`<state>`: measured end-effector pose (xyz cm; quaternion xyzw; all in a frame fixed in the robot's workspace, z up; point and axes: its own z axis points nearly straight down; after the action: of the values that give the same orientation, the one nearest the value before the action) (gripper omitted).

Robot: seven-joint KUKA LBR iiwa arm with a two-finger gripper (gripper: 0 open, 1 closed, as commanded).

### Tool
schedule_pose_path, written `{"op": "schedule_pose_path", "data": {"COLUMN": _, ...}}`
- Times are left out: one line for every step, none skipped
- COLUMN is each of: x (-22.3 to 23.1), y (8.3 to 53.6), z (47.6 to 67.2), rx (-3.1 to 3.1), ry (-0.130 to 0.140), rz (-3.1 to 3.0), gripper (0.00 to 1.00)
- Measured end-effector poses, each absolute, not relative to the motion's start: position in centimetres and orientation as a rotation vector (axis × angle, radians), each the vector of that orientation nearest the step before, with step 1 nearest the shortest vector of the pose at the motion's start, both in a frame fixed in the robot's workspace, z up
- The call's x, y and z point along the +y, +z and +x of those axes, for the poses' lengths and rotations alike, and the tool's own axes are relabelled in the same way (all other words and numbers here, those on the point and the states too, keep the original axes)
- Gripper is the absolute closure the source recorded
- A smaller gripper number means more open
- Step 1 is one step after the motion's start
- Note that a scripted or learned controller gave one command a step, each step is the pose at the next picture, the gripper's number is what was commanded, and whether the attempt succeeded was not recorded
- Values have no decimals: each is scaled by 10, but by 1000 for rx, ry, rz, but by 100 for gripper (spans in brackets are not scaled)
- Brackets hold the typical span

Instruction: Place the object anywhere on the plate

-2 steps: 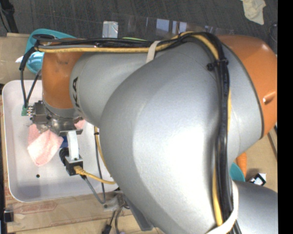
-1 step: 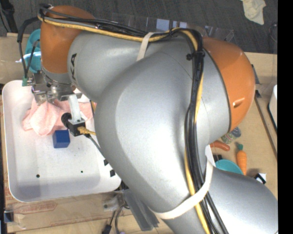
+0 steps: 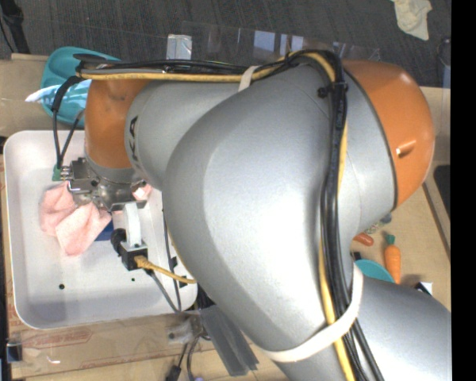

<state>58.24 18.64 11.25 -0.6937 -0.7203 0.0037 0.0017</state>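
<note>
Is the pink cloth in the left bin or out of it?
In. The pink cloth lies crumpled on the left bin floor, beside the end effector.

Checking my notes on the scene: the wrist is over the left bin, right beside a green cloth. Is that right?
Not quite: the cloth is pink, not green. The camera view shows it lying in the left bin, with the arm's wrist over that bin, right beside it.

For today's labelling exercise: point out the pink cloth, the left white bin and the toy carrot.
pink cloth (image 3: 70, 219), camera view, on its crumpled middle.
left white bin (image 3: 32, 296), camera view, on bare floor near its lower left corner.
toy carrot (image 3: 393, 262), camera view, on its orange body.
</note>
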Motion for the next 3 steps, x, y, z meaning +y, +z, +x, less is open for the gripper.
{"op": "schedule_pose_path", "data": {"x": 183, "y": 157, "z": 596, "rx": -2252, "ry": 12, "rz": -2184, "gripper": 100}}
{"op": "schedule_pose_path", "data": {"x": 204, "y": 90, "z": 584, "rx": -2329, "ry": 7, "rz": -2106, "gripper": 100}}
{"op": "schedule_pose_path", "data": {"x": 208, "y": 97, "z": 630, "rx": -2324, "ry": 11, "rz": -2106, "gripper": 100}}
